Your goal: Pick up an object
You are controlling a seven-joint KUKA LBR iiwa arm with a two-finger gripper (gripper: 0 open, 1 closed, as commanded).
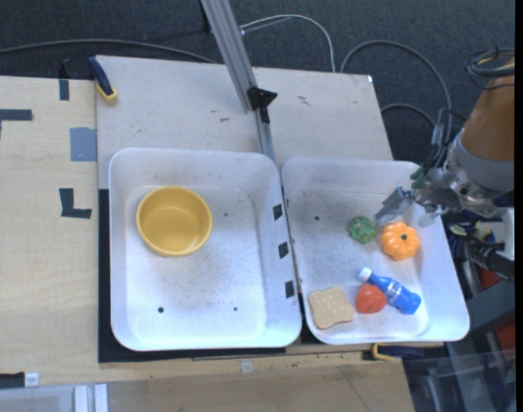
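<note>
We see the gripper (pixel 402 205) near the right bin's (pixel 330 177) right edge, fingers spread and holding nothing, just above the toy pumpkin (pixel 399 241), probably lining up for a grasp.

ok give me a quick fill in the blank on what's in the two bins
1. The yellow bowl sits alone in the ____ bin.
2. The slice of bread lies in the right bin beside a ____ tomato.
3. The bottle is mostly ____ with a white cap.
4. The gripper hovers nearest the small ____ pumpkin.

Missing words: left; red; blue; orange
</note>
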